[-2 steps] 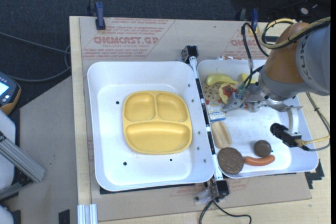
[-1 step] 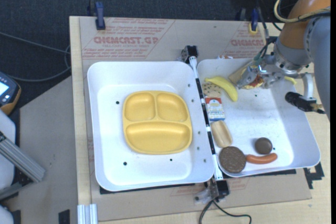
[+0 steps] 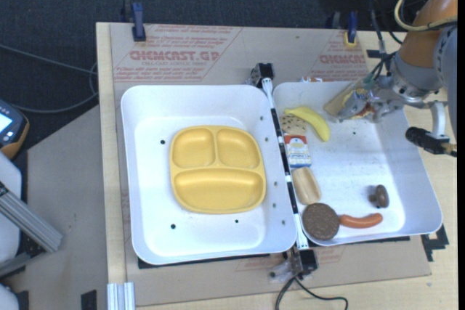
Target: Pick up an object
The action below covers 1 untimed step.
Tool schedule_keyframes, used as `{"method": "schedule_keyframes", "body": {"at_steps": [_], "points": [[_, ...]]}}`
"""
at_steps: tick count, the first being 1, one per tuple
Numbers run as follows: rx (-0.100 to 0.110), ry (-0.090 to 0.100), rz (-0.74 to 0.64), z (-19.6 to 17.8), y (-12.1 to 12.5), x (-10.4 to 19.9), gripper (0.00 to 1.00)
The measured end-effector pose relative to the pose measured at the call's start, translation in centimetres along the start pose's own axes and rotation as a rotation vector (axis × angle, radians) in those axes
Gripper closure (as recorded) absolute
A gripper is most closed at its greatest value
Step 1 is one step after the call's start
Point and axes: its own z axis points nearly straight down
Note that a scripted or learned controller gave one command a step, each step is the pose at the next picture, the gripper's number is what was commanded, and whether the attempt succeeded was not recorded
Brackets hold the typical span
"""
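The arm [image 3: 425, 40] reaches in from the right, and its gripper [image 3: 350, 104] hangs over the far part of the right bin [image 3: 407, 156]. A yellow banana [image 3: 309, 120] lies just left of the gripper, a small gap apart. Below the banana, along the bin's left wall, lie a small red and white carton [image 3: 297, 152] and a tan bread roll [image 3: 306, 185]. In the near corner sits a round brown patty [image 3: 320, 221], with a red sausage [image 3: 360, 221] beside it. A small brown lump [image 3: 378, 194] lies above the sausage.
The left bin [image 3: 145, 156] holds a yellow divided plate [image 3: 216, 169]. A divider with black clips [image 3: 263, 72] separates the two bins. Blue clamps [image 3: 136, 14] grip the bench's far edge. Bare white floor fills the middle of the right bin.
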Motion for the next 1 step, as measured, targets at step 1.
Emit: {"method": "schedule_keyframes", "body": {"at_steps": [1], "points": [[-0.018, -0.011, 0.003, 0.10, -9.48, -0.11, 0.00]]}}
